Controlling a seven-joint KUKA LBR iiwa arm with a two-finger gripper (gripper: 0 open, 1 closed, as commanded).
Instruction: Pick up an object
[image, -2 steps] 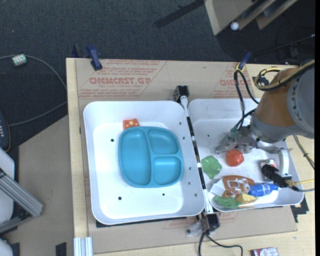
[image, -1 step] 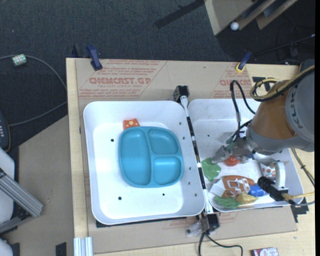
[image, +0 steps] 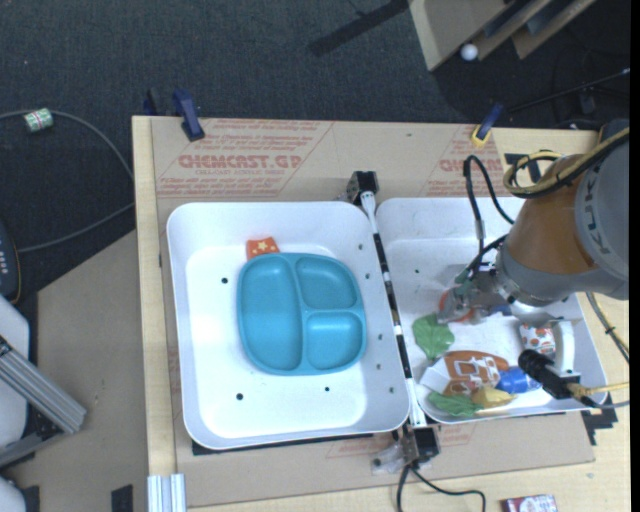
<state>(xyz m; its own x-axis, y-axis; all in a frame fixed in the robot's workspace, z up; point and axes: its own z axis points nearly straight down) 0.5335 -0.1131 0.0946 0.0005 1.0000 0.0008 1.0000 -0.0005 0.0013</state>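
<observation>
Gripper (image: 462, 300) sits low in the right bin (image: 425, 225), just above the green leaf-shaped piece (image: 432, 335); its opening cannot be told from this slant. Candidate objects lie clustered at the bin's near end: the green piece, then an orange-and-white item (image: 470, 368), a blue one (image: 514, 380) and a yellow one (image: 494, 398), touching or nearly so. Best practice, in my judgement: centre over the green piece, which lies somewhat apart, descend straight, and avoid nudging the neighbours; the blue divided plate (image: 300, 312) in the left bin (image: 200, 330) is irrelevant.
</observation>
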